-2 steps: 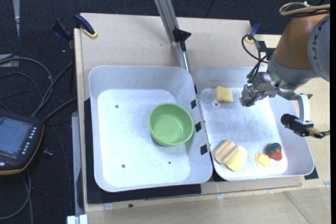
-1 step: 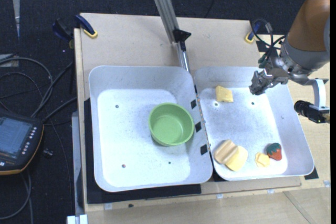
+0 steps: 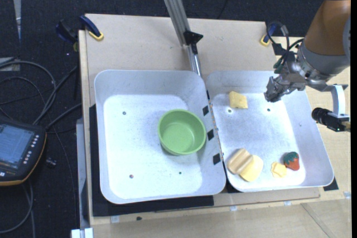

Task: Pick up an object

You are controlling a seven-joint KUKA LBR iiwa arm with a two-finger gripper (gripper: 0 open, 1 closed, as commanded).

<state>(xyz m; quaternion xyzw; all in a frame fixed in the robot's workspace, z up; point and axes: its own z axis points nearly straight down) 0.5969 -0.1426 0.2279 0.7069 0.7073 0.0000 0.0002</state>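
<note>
In the right bin lie a small yellow chunk near the back, a pale yellow banana-like piece at the front, a small yellow block and a red strawberry-like toy at the front right. My gripper hangs over the back right part of this bin, to the right of the yellow chunk and apart from it. Nothing shows between its dark fingers.
A green bowl stands upright in the left bin. A grey metal pole slants down to the seam between the bins. Blue-and-yellow clamps grip the board's back corners. A pendant lies at far left.
</note>
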